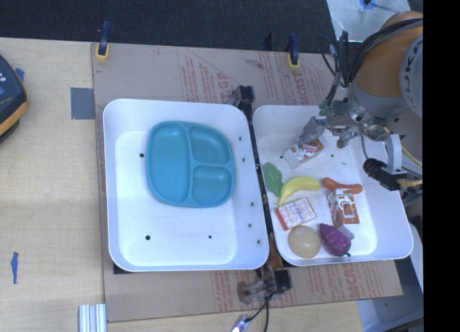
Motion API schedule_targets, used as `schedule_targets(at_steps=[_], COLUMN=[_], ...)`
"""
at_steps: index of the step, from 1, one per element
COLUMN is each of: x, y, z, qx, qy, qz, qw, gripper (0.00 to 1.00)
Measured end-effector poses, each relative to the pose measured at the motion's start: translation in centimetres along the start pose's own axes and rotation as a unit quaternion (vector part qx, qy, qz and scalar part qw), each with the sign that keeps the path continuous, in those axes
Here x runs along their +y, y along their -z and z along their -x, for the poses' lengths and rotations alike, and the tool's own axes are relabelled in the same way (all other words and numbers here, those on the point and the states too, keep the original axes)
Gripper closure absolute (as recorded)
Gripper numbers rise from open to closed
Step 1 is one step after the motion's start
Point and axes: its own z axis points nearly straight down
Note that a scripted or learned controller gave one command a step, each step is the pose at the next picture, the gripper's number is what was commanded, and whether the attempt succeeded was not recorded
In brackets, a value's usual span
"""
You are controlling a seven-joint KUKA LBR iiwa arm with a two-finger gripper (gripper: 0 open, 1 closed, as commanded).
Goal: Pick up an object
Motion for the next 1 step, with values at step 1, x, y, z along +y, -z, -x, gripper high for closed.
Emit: schedule_targets(at_steps=[1], x=[3.44], y=[-6.54], z=[1.86], qx=[0.0], qy=[0.002], qz=[0.001], qw=[1.0], gripper=[0.0])
